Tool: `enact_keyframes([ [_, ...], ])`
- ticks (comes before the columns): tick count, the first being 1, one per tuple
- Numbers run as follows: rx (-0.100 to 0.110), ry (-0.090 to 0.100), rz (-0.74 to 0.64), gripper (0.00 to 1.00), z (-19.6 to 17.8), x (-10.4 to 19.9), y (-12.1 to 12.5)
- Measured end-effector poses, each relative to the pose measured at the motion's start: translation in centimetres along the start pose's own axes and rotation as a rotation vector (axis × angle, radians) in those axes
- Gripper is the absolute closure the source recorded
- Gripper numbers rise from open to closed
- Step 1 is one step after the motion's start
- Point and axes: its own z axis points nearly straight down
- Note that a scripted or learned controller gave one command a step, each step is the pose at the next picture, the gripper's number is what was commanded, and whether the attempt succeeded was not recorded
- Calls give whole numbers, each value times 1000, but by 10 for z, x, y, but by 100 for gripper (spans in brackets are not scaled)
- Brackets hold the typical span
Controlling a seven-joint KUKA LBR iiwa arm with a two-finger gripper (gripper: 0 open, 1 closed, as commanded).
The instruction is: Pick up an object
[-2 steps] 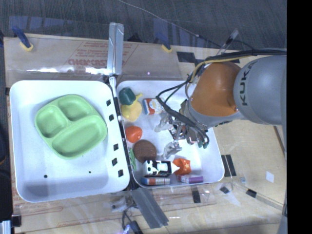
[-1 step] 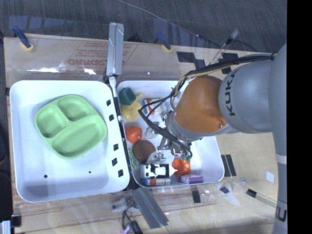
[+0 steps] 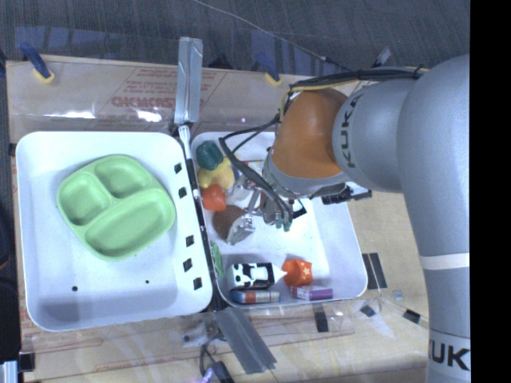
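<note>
Looking down at the bench, I see my gripper [image 3: 257, 214] low in the right bin [image 3: 339, 246], near its left wall. It is down among a heap of small toys, and I cannot tell if it is open or shut, or if it has hold of anything.

Just beside the gripper is a brown lump [image 3: 227, 218]. I think this is the thing to pick, as it sits closest. It looks small and light. Its top is round, so it may slip or roll away. I would take it across its middle, from both sides, and squeeze softly.

Other toys lie close by. An orange-red ball [image 3: 213, 199] touches the brown lump. Above it sit a yellow toy [image 3: 219, 178] and a dark green toy [image 3: 209, 155]. They are packed tight, so a push on one could move the rest.

Near the front wall lie a black and white toy [image 3: 253, 274], an orange toy [image 3: 298, 271], a red and grey marker [image 3: 255, 297] and a purple tube [image 3: 311, 293]. These have more room around them. The marker is thin and lies flat, so it would be hard to grab.

The left bin [image 3: 48, 286] holds a green divided plate [image 3: 117, 206]. It is wide and flat, too big for me to grip easily.
</note>
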Motion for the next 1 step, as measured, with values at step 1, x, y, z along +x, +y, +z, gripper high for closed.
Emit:
enact_keyframes([
  [1,0,-2,187,0,0,-15,7],
])
